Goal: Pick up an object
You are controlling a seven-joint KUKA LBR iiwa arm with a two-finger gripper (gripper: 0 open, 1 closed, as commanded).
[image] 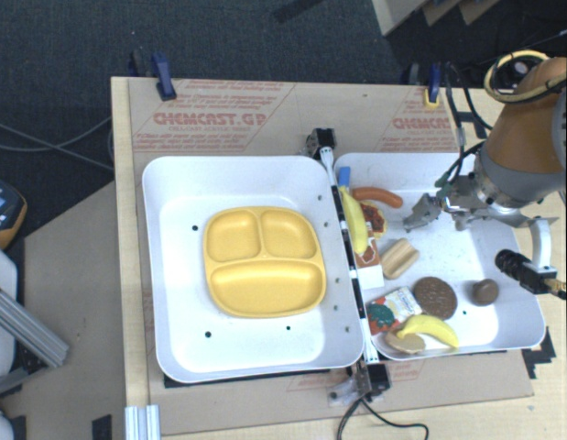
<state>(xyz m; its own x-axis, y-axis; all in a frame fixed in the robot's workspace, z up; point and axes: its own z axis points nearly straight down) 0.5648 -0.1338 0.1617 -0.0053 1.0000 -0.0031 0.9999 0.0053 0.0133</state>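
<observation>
The gripper (428, 211) hangs over the right bin (517, 328), and honestly I can't tell how it's set or whether it touches anything; nothing looks caught in it. Just left of it lies a sausage (378, 195), below that a bread roll (398, 258). Further down sit a brown cookie (435, 296) and a banana (430, 328). Way off left, the yellow divided plate (263, 261) fills the other bin (173, 337).

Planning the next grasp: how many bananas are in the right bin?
2: one banana lies along the right bin's left wall, another banana sits near its front edge. The arm may hide others.
</observation>
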